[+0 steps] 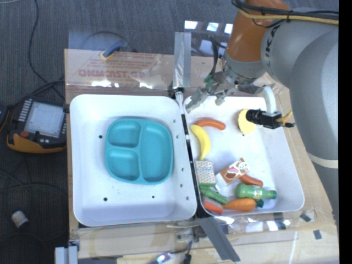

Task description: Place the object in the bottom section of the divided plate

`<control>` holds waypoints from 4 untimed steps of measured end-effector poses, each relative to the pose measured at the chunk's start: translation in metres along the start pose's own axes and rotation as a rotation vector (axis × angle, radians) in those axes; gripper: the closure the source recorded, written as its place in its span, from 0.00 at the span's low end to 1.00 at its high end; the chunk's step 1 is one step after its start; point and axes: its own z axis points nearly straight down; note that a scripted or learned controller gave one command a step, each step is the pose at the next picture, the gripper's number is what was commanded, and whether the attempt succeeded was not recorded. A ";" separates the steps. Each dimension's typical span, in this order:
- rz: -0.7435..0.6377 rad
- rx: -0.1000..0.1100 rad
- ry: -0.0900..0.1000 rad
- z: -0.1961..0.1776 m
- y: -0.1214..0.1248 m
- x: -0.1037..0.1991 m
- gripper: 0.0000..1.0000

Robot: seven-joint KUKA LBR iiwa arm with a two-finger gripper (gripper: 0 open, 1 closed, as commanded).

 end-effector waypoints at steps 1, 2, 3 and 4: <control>-0.398 -0.002 0.000 0.003 -0.005 -0.016 0.00; -0.398 0.002 0.006 -0.001 -0.004 -0.015 1.00; -0.362 -0.002 0.002 -0.043 -0.027 0.073 1.00; -0.206 0.000 0.001 -0.052 0.006 0.154 1.00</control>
